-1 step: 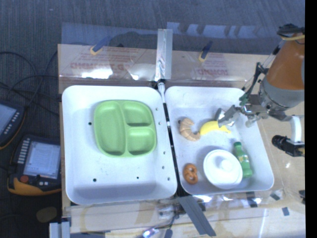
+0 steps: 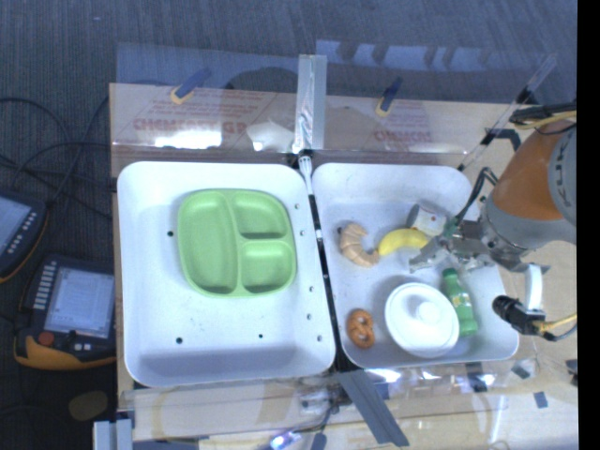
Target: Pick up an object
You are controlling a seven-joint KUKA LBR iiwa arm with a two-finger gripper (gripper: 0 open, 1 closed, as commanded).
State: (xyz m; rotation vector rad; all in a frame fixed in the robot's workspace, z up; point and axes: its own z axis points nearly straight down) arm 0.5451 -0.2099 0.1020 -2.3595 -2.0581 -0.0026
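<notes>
Now fingers (image 2: 439, 248) beside banana (image 2: 403, 242).

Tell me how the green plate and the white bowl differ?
The green divided plate is squarish with three compartments; the white bowl is round and undivided. The plate lies alone in the left bin; the bowl is crowded among food items in the right bin. The plate looks larger. Both look plastic.

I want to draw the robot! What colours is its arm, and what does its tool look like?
The arm is grey with a fat orange band near the wrist. Black cables loop beside it. The tool is small, made of silvery-grey metal with thin parts. A white piece with a black end sits below the arm.
</notes>
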